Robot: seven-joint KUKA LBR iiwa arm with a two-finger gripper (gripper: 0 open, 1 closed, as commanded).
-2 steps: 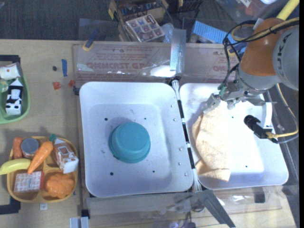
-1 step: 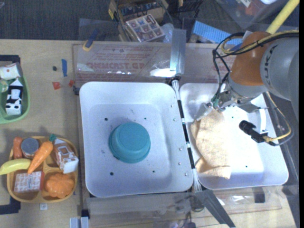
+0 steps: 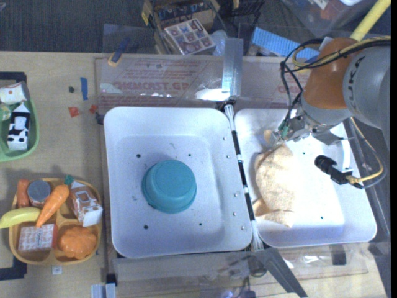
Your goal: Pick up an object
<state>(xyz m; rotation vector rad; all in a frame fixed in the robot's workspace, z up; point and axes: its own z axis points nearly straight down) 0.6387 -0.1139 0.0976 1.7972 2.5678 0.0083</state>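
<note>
A floppy tan object point(image 3: 275, 182), like a cloth or flat bread, lies in the left half of the right bin point(image 3: 347, 222). An upside-down teal bowl point(image 3: 169, 185) sits in the middle of the left bin point(image 3: 124, 135). The grey arm with its orange band point(image 3: 327, 82) reaches in from the upper right. My gripper point(image 3: 283, 134) is down at the tan object's top end, touching or just above it. The wrist hides the contact point.
A black cable connector point(image 3: 329, 168) hangs over the right bin beside the tan object. A divider rail point(image 3: 239, 160) runs between the bins. On the bench to the left are a tray of toy food point(image 3: 53, 219) and a green dish point(image 3: 18, 129).
</note>
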